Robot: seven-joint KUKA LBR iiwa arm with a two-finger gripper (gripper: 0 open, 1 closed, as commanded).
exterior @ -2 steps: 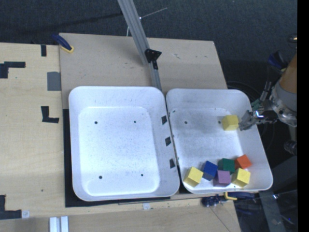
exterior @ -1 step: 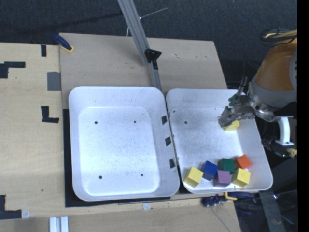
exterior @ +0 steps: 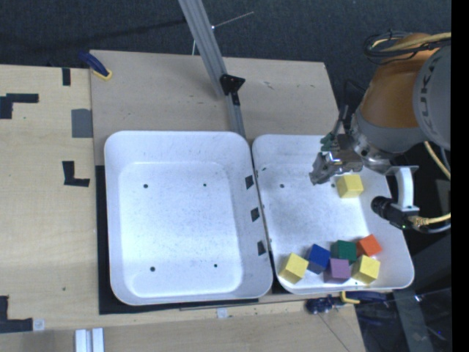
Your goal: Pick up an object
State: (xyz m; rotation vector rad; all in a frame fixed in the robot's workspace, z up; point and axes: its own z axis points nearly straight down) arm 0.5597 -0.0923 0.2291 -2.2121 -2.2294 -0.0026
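My gripper (exterior: 323, 169) hangs over the upper part of the right bin (exterior: 300, 215), reaching in from the right under the orange-banded wrist. A yellow cube (exterior: 349, 185) lies just right of and below it, close by but apart from it. Along the bin's near edge lies a cluster of cubes: yellow (exterior: 294, 268), blue (exterior: 318, 257), green (exterior: 343, 251), purple (exterior: 339, 269), a second yellow (exterior: 368, 269) and orange (exterior: 370, 245). I see nothing held in the gripper.
The left bin (exterior: 121, 196) sits beside the right one, with a raised divider between them. A slanted metal pole (exterior: 207, 39) with a black clamp (exterior: 231, 85) crosses behind the bins. Cables trail off the arm at the right.
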